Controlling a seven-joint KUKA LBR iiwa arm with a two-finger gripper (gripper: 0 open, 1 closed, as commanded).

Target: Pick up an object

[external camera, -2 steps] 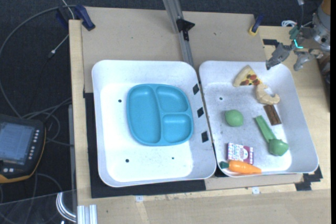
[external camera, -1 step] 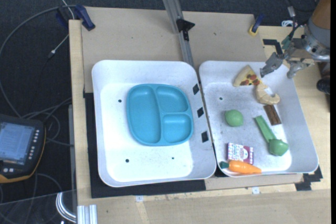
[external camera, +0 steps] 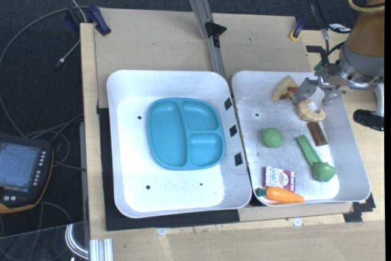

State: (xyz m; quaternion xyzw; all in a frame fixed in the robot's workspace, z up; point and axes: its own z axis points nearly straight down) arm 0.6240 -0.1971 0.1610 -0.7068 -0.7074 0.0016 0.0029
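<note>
You see a pale beige toy piece (external camera: 310,111), maybe a pastry, in the upper part of the right bin (external camera: 360,162). It lies just below the gripper (external camera: 317,90), very near or touching its fingers. The fingers stand a little apart and nothing is between them. The grey arm with the orange band (external camera: 368,33) comes in from the right, above the bin's far corner.

Left of the gripper you find a pizza slice (external camera: 284,88), just beside the fingers. Below the beige piece a brown bar (external camera: 316,133) lies. Further down there is a green spoon-shaped toy (external camera: 314,160), and to its left a green ball (external camera: 272,137). At the near edge a small pink carton (external camera: 279,178) rests above a carrot (external camera: 284,195).

The left bin (external camera: 125,150) holds a blue divided plate (external camera: 184,132), well apart from the gripper.
</note>
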